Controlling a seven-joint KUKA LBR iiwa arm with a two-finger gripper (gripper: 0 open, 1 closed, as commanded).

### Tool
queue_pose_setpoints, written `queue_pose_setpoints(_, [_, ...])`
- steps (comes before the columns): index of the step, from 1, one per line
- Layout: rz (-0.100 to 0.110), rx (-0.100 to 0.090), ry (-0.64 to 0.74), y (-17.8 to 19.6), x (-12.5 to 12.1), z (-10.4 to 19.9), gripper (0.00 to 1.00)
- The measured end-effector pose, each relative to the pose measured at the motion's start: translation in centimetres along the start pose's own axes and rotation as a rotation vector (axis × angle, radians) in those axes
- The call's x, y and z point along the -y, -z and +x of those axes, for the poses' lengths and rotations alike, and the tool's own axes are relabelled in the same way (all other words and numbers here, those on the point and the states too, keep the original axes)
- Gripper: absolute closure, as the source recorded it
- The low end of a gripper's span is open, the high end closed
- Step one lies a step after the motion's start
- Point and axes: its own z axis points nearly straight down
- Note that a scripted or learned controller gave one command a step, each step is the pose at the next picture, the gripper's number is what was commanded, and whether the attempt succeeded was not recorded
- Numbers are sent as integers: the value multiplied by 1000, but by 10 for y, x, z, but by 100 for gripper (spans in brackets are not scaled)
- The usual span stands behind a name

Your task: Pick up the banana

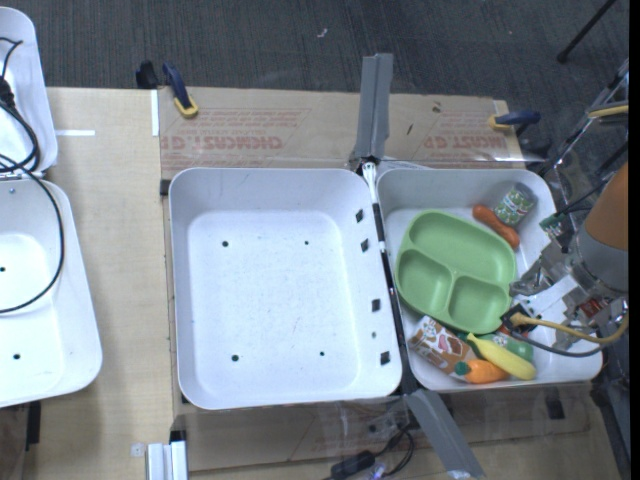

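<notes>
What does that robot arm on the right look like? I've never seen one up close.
The arm is smooth and grey, with a broad orange band above its wrist. It ends in a gripper built of pale, silvery metal pieces, angular rather than rounded. A thin yellow cable curls out beside the gripper.

The banana (505,357) is showing plain yellow, the plate (455,263) pale green. The carrot (497,225) is glowing orange; the can (516,205) is wearing green and white. Both bins (270,180) are looking white with small black dots, and the cardboard (280,138) is showing tan with red lettering.
</notes>
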Motion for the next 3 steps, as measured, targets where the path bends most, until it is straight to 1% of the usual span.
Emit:
queue_pose_setpoints(1, [6, 10, 5, 4, 0, -1, 100])
queue_pose_setpoints(2, [6, 10, 5, 4, 0, 0, 0])
queue_pose_setpoints(3, [1, -1, 36, -16, -1, 0, 0])
